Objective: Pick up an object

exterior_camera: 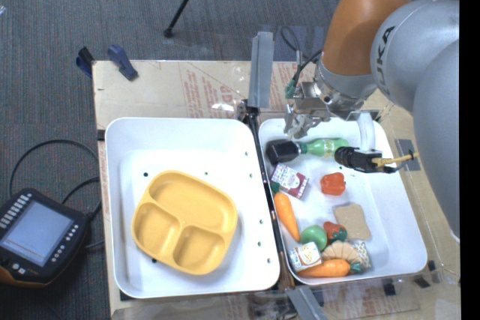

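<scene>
Entry: your gripper [301, 121] hung low over the right bin's [405, 236] far end, presumably lined up for a pick; whether it was spread or pinching, you could not tell. Directly below lay the green bottle [324, 147], on its side, long axis across the bin, black cap [283, 151] pointing left toward the yellow tray's [185, 221] bin.

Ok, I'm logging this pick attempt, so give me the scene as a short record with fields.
arm: grey KUKA arm, reaching in over the right bin
gripper: gripper above the right bin's far end
left bin: left bin holds a yellow divided tray
right bin: right bin holds a green bottle, carrot, red pepper, toast slice, other toy food
held: nothing seen between the fingers
</scene>
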### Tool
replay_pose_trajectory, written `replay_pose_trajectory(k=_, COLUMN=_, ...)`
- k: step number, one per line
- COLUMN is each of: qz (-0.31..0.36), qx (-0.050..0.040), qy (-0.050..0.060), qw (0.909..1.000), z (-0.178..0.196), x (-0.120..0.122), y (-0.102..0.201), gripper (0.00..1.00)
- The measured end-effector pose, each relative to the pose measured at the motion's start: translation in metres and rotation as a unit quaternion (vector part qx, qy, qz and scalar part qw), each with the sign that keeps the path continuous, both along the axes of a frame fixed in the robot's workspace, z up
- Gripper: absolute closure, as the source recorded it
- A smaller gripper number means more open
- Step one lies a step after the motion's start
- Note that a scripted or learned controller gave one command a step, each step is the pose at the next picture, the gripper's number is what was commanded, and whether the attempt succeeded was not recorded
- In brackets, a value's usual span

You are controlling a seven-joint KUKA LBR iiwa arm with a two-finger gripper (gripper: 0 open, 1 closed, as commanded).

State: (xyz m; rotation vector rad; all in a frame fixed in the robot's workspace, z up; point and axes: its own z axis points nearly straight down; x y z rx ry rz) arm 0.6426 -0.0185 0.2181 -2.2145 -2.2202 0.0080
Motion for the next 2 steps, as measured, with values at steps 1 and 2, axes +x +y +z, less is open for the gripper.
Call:
replay_pose_trajectory(k=1, qz=0.019, qx=0.0002, qy=-0.002, qw=0.9998, z=0.006, x=0.001, y=0.046, gripper=1.0)
replay_pose_trajectory(k=2, qz=0.05, qx=0.0, qy=-0.002, qw=0.9987, z=0.008, x=0.001, y=0.085, gripper=1.0)
